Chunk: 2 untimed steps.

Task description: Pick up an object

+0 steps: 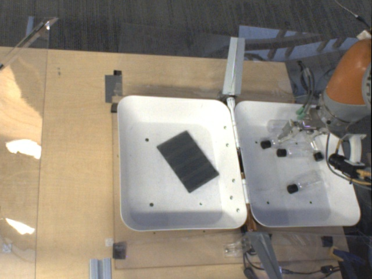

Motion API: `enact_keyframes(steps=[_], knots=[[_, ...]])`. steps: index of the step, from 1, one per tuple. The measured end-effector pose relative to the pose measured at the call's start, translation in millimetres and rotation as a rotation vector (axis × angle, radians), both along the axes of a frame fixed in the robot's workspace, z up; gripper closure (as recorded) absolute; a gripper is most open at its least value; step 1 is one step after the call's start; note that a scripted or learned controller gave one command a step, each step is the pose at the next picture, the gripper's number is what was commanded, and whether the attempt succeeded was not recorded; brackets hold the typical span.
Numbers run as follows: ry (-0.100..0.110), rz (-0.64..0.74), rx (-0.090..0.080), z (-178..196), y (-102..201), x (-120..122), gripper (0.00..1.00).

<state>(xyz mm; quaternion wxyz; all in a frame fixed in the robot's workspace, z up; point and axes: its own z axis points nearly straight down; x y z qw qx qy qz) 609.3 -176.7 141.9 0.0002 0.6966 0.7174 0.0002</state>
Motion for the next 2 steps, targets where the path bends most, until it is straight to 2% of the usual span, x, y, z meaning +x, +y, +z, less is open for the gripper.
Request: enact_keyframes(steps=[1, 2], knots=[[-0.001, 0.078, 0.0, -50, 38, 31, 0.0], [-0.013, 0.095, -0.002, -51, 49, -45, 0.0]])
